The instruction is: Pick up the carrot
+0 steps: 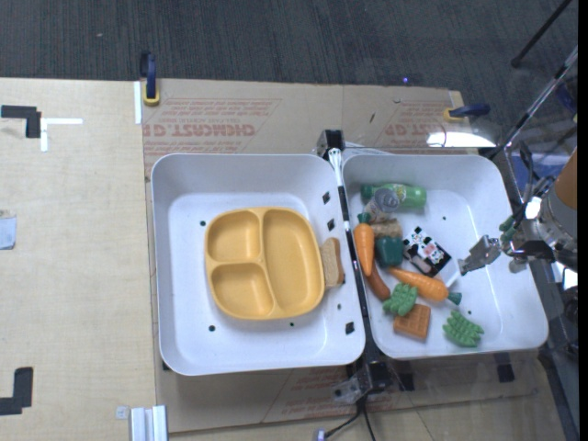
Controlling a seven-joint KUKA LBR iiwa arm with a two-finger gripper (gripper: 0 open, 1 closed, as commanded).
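Note:
Two orange carrots lie in the right bin [487,186]. One carrot [365,247] stands along the bin's left wall. The other carrot [418,283] lies slantwise in the middle, its green tip pointing right. My gripper [493,241] hovers over the bin's right part, to the right of the slanted carrot and apart from it. It is open, with nothing between its fingers.
Around the carrots lie a green bottle [395,196], a black-and-white cow toy [425,251], a brown sausage [378,287], a waffle [413,322] and green leafy pieces [462,330]. The left bin [184,246] holds a yellow divided plate [264,263] and a bread slice [333,263].

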